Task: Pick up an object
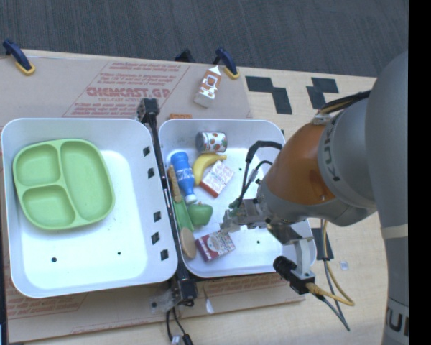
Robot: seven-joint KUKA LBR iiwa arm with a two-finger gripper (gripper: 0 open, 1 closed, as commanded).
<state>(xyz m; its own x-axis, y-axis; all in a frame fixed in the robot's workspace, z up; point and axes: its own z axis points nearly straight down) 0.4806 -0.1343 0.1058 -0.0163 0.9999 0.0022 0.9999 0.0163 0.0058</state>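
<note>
- The arm (323,171) reaches in over the right bin (273,131), its orange band above the bin's right half and covering that part of the floor.
- The gripper (228,221) sits low in the right bin, just above and right of a red and white packet (215,245) near the front wall. Whether it is open or closed I cannot tell; nothing is visibly held.
- Things to pick crowd the right bin's left half: one blue bottle (182,176) with a white cap, one yellow banana (206,165), one small can (212,141) near the back wall, one red and white carton (218,180) beside the banana, one green piece (198,213) below the bottle, and one tan wooden-looking piece (189,244) along the left wall.
- The green piece and the packet lie closest to the gripper, one on its left and one below it.
- The left bin (79,264) holds one green divided plate (63,184) with three compartments, in its back left part.
- One small carton (209,87) lies outside the bins on the cardboard sheet (129,85) behind them.
- Three blue and yellow clamps (19,56) show along the back edge of the bench.
- Black cables loop from the wrist over the right bin's right side.
</note>
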